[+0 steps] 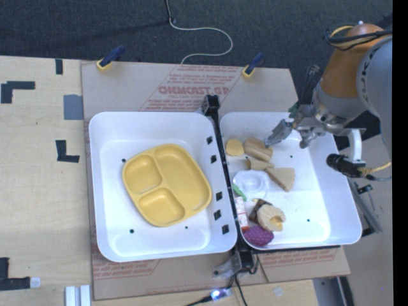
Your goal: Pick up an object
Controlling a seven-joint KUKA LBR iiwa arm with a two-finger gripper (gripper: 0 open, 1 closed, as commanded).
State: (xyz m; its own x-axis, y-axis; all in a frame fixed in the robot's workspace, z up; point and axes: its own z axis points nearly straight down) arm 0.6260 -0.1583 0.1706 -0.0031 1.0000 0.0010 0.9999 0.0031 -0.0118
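The gripper (292, 135) hangs with fingers apart and empty over the right bin (331, 199), just beside the tan bread-like pieces (257, 149). This looks like the approach step; next it must descend squarely over one piece. The pile crowds the bin's left wall; open floor lies to the right.

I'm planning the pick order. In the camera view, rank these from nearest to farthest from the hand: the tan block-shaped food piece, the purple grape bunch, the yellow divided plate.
1. Tan block-shaped food piece: just left of the hand.
2. Purple grape bunch: right bin's near corner.
3. Yellow divided plate: left bin.
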